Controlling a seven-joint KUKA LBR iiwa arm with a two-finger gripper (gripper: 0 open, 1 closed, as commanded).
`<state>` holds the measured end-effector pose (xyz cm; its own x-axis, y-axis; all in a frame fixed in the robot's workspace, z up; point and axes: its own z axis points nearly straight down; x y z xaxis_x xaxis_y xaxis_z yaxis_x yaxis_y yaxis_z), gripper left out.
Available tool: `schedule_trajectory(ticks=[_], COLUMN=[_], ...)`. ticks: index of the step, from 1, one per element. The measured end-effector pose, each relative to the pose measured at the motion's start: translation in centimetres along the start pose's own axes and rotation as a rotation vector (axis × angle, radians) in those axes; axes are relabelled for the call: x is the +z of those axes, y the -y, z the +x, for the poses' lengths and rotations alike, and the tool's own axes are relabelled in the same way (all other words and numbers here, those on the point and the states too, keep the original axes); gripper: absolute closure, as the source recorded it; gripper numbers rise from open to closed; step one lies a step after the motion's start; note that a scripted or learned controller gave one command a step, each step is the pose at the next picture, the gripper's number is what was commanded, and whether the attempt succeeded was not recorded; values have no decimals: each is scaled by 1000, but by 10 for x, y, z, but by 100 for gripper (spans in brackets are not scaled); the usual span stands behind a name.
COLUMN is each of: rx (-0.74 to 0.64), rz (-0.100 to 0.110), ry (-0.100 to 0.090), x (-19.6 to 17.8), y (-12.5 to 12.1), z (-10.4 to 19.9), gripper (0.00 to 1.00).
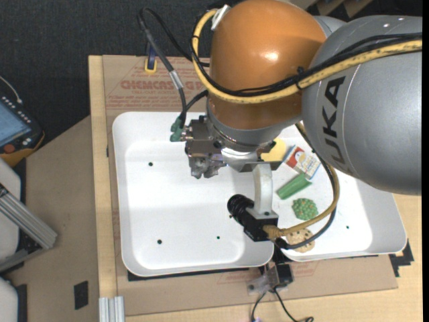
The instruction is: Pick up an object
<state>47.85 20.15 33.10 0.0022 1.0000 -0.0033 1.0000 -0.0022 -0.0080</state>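
Objects to choose from lie in the right bin (382, 237): a green cylinder (291, 187) near the middle of the frame at about four o'clock from the wrist, a round green knobbly piece (305, 208) just below it, a red and white box (303, 163) at the cylinder's one o'clock, and a yellow piece (273, 152) half hidden under the arm. The left bin (144, 200) shows bare white floor with a few dark dots. The gripper (203, 168) hangs over the left bin's upper middle, at about nine o'clock from the objects and well apart from them; whether its claw is open or closed I cannot tell, because the orange wrist (265, 52) covers most of it, and nothing is seen held. The main risk, as I judge it, is a descent here closing on bare floor. A second risk is that the objects sit close together against the divider, so a grasp there could nudge neighbours or catch the rim. The dangling cable (315, 223) loops over that cluster and might drag a piece.
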Motion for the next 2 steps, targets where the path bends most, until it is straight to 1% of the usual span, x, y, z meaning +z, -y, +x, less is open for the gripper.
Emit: schedule_trajectory(ticks=[1,2], rx=[-2,0], rz=[-8,-11], ry=[-4,-2], x=[-14,26], y=[-1,-78], z=[1,9], gripper=[100,100])
